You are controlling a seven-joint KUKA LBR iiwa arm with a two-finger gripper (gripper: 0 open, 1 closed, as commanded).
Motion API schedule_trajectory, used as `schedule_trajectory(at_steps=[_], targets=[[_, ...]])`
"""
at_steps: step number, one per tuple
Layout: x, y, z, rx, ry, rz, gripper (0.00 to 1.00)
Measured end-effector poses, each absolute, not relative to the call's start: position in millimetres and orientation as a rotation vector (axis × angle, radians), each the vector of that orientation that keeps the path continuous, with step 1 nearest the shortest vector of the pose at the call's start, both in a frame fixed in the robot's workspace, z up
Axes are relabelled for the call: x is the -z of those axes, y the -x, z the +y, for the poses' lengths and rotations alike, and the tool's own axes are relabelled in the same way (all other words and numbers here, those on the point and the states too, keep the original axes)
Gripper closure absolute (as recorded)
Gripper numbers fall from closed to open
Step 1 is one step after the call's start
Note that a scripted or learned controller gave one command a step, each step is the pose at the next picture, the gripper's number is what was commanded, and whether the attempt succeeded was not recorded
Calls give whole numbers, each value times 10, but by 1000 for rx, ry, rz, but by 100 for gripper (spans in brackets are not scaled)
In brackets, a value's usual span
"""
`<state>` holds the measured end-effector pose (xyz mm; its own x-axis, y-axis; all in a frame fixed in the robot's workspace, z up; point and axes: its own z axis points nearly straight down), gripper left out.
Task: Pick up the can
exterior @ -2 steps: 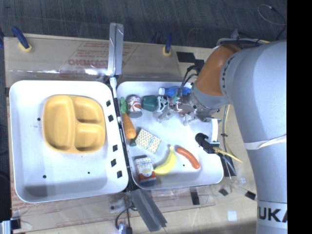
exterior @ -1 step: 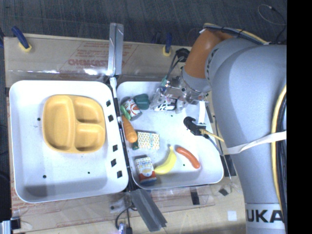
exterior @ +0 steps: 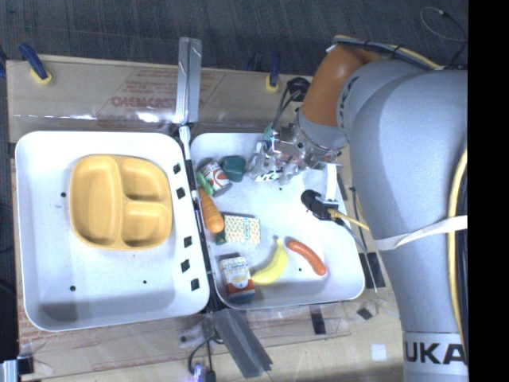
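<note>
Your end effector [exterior: 272, 162] sits low in the right bin [exterior: 274, 205], close to that bin's twelve o'clock wall. From this slant, you cannot tell whether it is released or clenched, and nothing can be seen grasped in it. The grey arm [exterior: 398, 157] with its orange band comes in from three o'clock and covers that side of the bin.

At nine o'clock from the end effector, near but apart from it, lies a dark teal object [exterior: 235, 165]. Just past it, again at nine o'clock, is the can [exterior: 212, 177]. It lies on its side against the right bin's nine o'clock wall, red, green and white, and touches or nearly touches the teal object.

At six o'clock from the can, a carrot [exterior: 211, 213] lies along the same wall, its tip close to the can. A patterned packet [exterior: 242, 229] lies just beside the carrot at its three o'clock. Toward the bin's six o'clock rim you have a small labelled box [exterior: 237, 278]. A banana [exterior: 271, 265] lies at the box's three o'clock, and a red sausage [exterior: 306, 257] lies just beyond the banana at three o'clock.

The left bin [exterior: 48, 277] stands against the right bin's nine o'clock side. It holds a yellow divided plate [exterior: 121, 199], set toward that bin's twelve o'clock half. Both bins rest on the desk [exterior: 103, 86], which has a blue clamp [exterior: 36, 62] at its far ten o'clock corner.
</note>
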<state>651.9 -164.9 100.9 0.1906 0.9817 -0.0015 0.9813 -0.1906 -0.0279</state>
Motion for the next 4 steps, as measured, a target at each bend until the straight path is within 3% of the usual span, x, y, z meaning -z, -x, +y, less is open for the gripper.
schedule_trajectory(at_steps=[1, 2, 3, 4], targets=[[-2119, -6469, -1137, -1, 2679, -1640, 100], [-2116, -6468, -1136, -2, 2678, -1640, 0], [-1909, -5892, -381, -6, 2547, -1833, 0], [-1158, -6404, -1451, 31, 2890, -1275, 0]])
